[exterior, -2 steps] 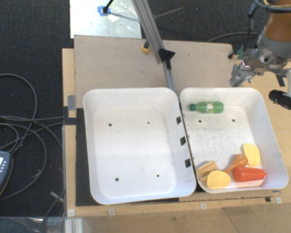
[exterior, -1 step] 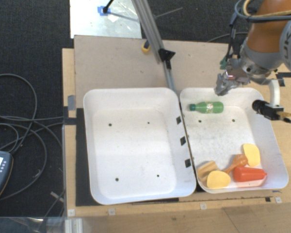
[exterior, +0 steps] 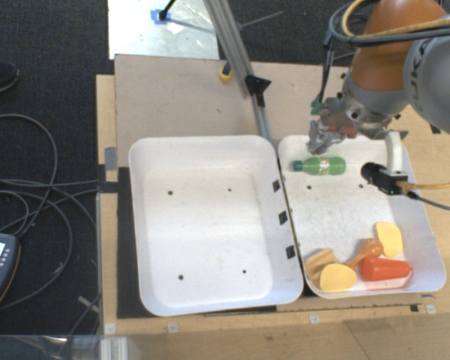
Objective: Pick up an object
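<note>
A small green bottle lies on its side near the far edge of the right bin. My gripper hangs just above and behind it, its tips close to the bottle's top side. In the bin's near right corner lie a red block, a yellow piece, an orange piece, a round yellow piece and a tan wedge.
The left bin sits beside the right one, with black clips along their shared edge. A grey pole slants across the back of the bench. A black fitting with a yellow cable hangs off the arm over the right bin.
</note>
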You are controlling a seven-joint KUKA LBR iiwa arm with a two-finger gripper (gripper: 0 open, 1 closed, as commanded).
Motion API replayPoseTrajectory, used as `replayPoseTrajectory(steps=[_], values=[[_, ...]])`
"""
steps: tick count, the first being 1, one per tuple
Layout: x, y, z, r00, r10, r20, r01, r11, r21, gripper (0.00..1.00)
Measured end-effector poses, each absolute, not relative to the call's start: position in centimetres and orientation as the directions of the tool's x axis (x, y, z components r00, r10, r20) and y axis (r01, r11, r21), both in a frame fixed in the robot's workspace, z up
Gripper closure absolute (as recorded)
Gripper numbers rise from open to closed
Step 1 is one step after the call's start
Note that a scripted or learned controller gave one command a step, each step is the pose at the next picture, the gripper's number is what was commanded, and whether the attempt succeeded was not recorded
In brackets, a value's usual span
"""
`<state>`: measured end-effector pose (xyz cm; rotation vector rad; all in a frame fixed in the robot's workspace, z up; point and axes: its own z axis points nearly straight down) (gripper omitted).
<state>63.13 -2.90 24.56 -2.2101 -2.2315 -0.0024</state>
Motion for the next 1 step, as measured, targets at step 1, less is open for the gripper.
replayPoseTrajectory(steps=[1], values=[[60.84, 2.0, 25.34, -0.01, 1.0, 0.002, 1.0, 0.01, 0.0, 1.0]])
